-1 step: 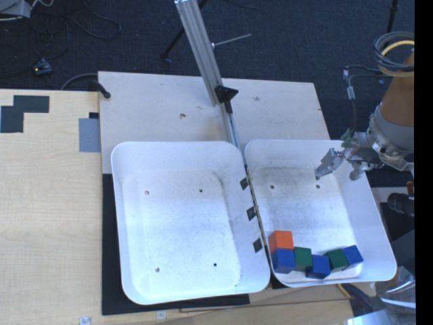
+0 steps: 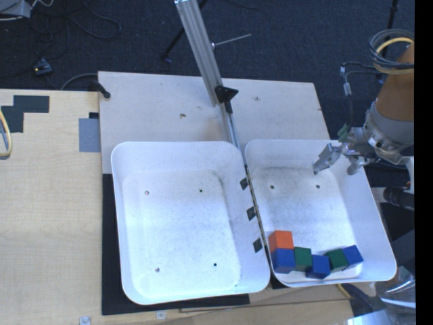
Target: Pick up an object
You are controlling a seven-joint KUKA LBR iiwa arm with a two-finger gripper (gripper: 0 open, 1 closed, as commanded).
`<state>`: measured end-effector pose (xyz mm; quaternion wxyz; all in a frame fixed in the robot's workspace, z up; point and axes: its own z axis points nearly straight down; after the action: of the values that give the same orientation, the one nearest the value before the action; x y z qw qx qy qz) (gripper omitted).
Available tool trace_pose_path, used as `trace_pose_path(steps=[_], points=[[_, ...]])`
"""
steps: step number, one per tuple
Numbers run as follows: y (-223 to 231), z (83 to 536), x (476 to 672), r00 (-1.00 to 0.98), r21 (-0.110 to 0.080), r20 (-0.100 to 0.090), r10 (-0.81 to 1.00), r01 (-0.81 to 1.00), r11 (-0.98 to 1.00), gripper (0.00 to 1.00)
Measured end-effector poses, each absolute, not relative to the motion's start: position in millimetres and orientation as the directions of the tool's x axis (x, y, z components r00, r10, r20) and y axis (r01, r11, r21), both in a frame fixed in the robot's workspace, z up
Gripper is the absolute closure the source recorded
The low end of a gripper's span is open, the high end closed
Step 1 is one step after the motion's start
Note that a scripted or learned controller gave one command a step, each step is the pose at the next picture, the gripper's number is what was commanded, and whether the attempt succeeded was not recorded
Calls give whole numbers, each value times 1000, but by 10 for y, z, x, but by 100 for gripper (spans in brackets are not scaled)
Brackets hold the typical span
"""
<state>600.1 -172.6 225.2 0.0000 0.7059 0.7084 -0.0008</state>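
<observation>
Blocks lay clustered at right bin's (image 2: 369, 202) near edge: orange block (image 2: 281, 239), blue blocks (image 2: 283, 258), green blocks (image 2: 302, 256), touching one another. Hand (image 2: 338, 157) hovered over that bin's far right corner, fingers spread apart, holding nothing. No legible writing. Left bin (image 2: 128, 181) alongside.

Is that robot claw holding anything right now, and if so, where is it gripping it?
Nothing is held. The gripper hangs over the far edge of the right bin, and the blocks all lie at that bin's near edge.
</observation>
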Motion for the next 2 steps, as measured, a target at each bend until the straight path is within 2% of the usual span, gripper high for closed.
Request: trace_pose_path(steps=[2], points=[[-1435, 1636, 6224, -2, -6, 2, 1000, 1000, 2, 0]])
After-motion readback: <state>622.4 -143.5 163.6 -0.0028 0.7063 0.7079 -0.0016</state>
